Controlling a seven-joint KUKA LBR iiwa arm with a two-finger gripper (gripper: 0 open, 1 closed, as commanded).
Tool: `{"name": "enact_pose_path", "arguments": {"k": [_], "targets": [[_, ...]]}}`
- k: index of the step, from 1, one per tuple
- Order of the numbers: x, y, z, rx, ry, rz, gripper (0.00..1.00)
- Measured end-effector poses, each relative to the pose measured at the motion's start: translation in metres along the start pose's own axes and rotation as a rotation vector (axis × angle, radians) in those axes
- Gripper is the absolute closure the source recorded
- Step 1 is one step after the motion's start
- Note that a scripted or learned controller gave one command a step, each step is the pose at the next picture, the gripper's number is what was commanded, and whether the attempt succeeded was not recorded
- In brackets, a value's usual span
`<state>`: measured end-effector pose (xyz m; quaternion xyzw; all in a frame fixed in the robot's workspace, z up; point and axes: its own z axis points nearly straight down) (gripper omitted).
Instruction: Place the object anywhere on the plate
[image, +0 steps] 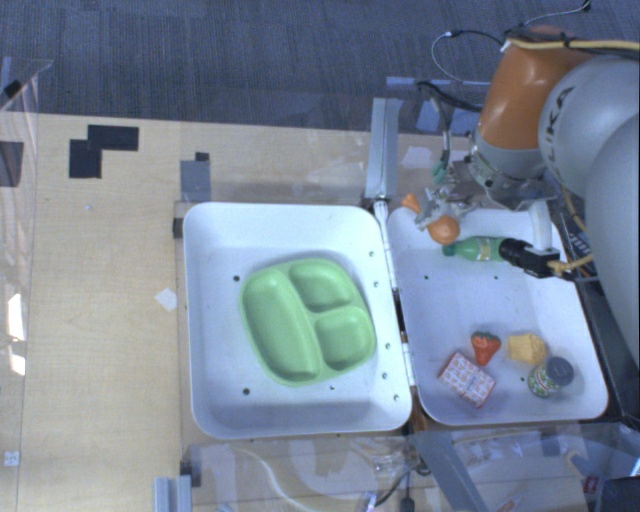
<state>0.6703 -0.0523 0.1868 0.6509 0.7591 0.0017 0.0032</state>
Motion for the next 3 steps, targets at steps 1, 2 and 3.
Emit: {"name": "enact_pose_path", "arguments": {"k": [1, 2, 3], "targets": [[0.095, -0.038, 0.001, 0.002, 0.003, 0.100, 1.00], [0.216, -0.074, 0.033, 0.004, 0.004, 0.078, 1.00], [0.215, -0.074, 0.033, 0.004, 0.004, 0.079, 0.00]]}}
